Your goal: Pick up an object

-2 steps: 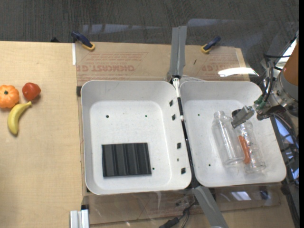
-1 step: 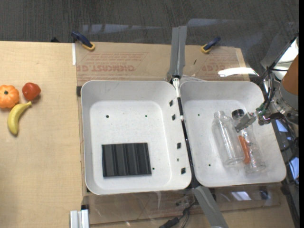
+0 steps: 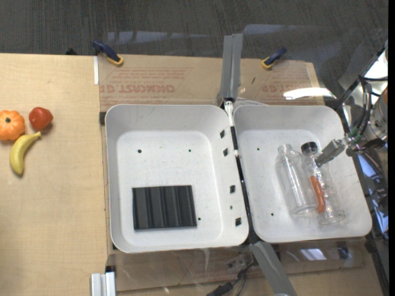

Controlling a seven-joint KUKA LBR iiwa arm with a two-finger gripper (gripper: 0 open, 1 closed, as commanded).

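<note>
Grey metal of the gripper (image 3: 328,152) pokes into the right bin (image 3: 259,224) from its right rim, with the tip just beside the black cap (image 3: 308,147) of a clear bottle (image 3: 295,180). Whether it is open or closed cannot be told; the tip is small and blurred against the bottle. Below the tip lies a second clear bottle (image 3: 327,196) with something orange inside, side by side with the first. Nothing appears lifted: both bottles lie on the bin floor, so the pick looks not yet done, with grasp and lift left. Further left, the left bin (image 3: 123,128) holds a black ribbed block (image 3: 164,207). Far left on the bench (image 3: 49,214) sit an orange (image 3: 10,125), a tomato (image 3: 41,118) and a banana (image 3: 21,152). Most of the arm is cut off at the frame's right edge.
</note>
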